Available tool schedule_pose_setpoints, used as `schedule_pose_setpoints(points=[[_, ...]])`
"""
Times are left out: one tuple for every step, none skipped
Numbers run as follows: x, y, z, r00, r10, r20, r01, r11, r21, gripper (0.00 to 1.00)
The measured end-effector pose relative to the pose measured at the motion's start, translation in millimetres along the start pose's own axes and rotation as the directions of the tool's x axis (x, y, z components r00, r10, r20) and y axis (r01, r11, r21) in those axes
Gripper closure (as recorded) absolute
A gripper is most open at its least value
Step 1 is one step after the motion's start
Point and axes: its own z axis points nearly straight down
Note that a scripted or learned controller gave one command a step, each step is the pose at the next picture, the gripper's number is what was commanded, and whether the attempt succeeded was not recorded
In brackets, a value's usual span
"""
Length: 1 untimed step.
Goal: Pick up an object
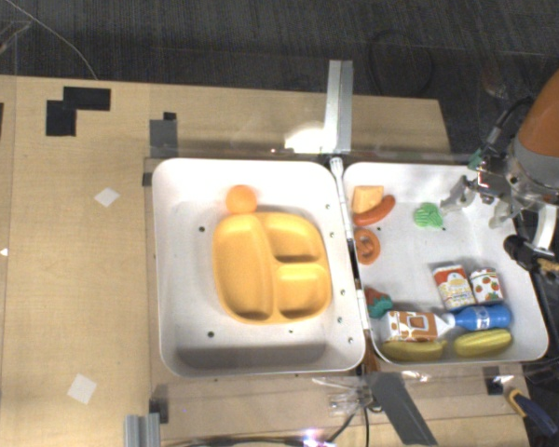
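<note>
The gripper (503,203) hangs at the far right corner of the right bin (405,259), under the orange-banded wrist, and whether it is open or closed cannot be told from this slanted view; nothing is visibly held. Nearest to it, just to its left on the bin floor, lies a small green object (429,216), standing apart from everything else, which makes it the likeliest candidate for a pick. Further left of the gripper, against the bin's dividing wall, sit a yellow wedge with a red sausage (373,209) and, below them, an orange ring (365,246). Towards the camera from the gripper, two small red-and-white cartons (468,287) stand side by side, and beyond them along the near wall are a blue bottle (483,318), two yellow bananas (483,343) and another carton (414,325), packed touching one another. Well to the left, in the other bin (182,277), rest a yellow divided tray (265,268) and an orange ball (241,198) on the table (65,250)
</note>
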Motion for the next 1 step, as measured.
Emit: schedule_pose_setpoints(points=[[11.0, -55.6, 58.2, 0.998, -0.059, -0.001, 0.059, 0.998, 0.000, 0.00]])
